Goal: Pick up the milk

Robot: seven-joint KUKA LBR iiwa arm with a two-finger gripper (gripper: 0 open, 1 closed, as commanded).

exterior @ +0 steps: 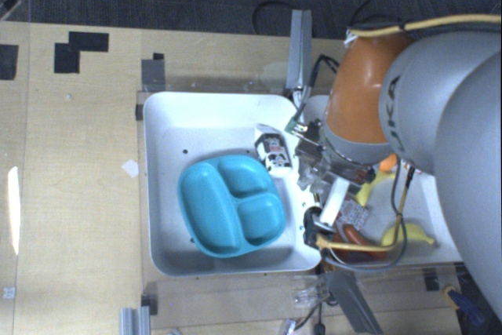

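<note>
Milk (272, 150) within reach

The carton lay just off the upper right corner of the blue plate (205, 200), so likely free to lift. The gripper (307, 169) hung right of the plate beside it; whether spread or closed could not be told.

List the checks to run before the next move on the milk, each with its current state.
1. Locate the milk: ok, it is in the left bin, near its right wall.
2. Gap between the milk and the blue plate: cannot tell, they lie very close.
3. Position of the end effector over the milk: not ok, it hangs to the milk's right.
4. Lift the milk: not ok, it lies in the bin.
5. Keep the banana away from the milk: ok.
</note>
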